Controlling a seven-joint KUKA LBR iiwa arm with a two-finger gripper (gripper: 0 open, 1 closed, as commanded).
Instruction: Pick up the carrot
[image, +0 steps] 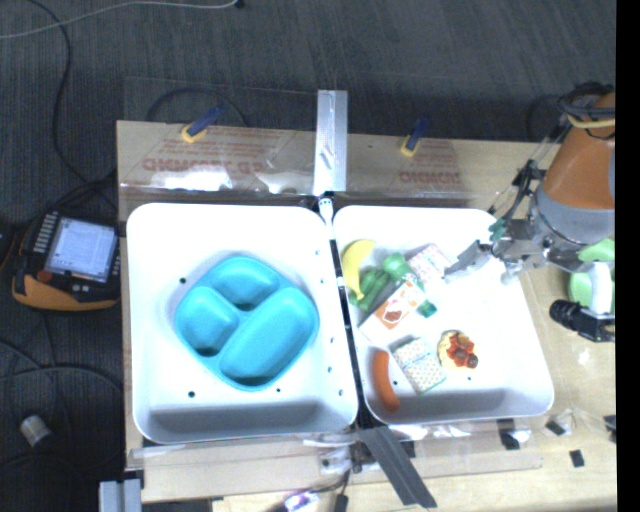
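The carrot (385, 380), a short orange stick, lies at the near left of the right bin (520, 330), close to the bin's left wall and next to a checkered packet (418, 365). My gripper (487, 257) hovers over the far right part of that bin, well away from the carrot, up and to its right. The arm's orange band (580, 170) sits beyond the bin's right rim. Nothing shows in the gripper.
The right bin also holds a banana (356, 260), a green item (378, 282), an orange-and-white packet (398, 305), a white packet (428, 262) and a small toy with red bits (458, 347). A blue divided plate (248, 320) lies in the left bin (150, 390).
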